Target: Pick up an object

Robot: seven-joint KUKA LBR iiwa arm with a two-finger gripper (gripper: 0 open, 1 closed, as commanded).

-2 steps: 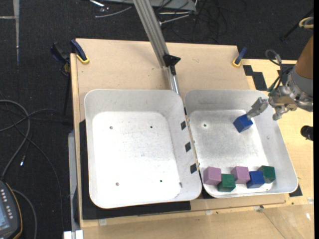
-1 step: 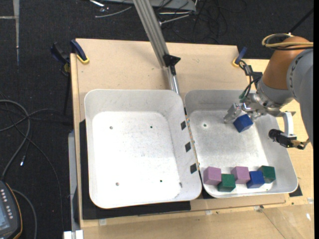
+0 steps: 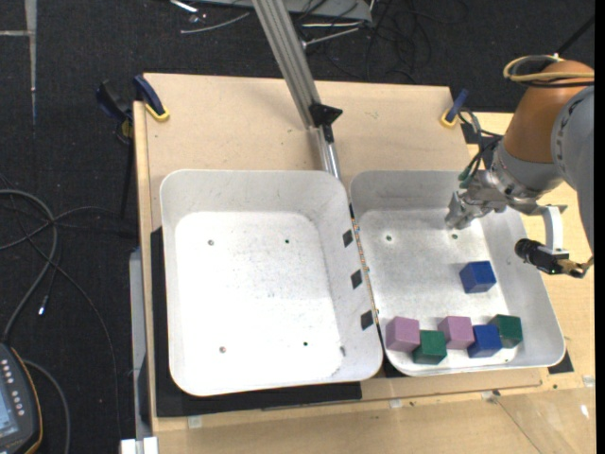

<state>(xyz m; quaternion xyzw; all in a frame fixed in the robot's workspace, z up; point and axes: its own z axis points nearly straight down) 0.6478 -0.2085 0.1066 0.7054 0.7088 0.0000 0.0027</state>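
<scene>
Gripper (image 3: 459, 218) right of centre, over bare right bin (image 3: 416, 206) floor; finger state unreadable. Risk: closing empty, blue cube (image 3: 477, 276) lower down.

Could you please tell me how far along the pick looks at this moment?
Nothing looks picked yet: all six blocks lie in the right bin, five along its near edge and one blue block alone. The gripper hangs over the bin's far end, apart from the blue block. Reaching, grasping and lifting a block are all left.
</scene>
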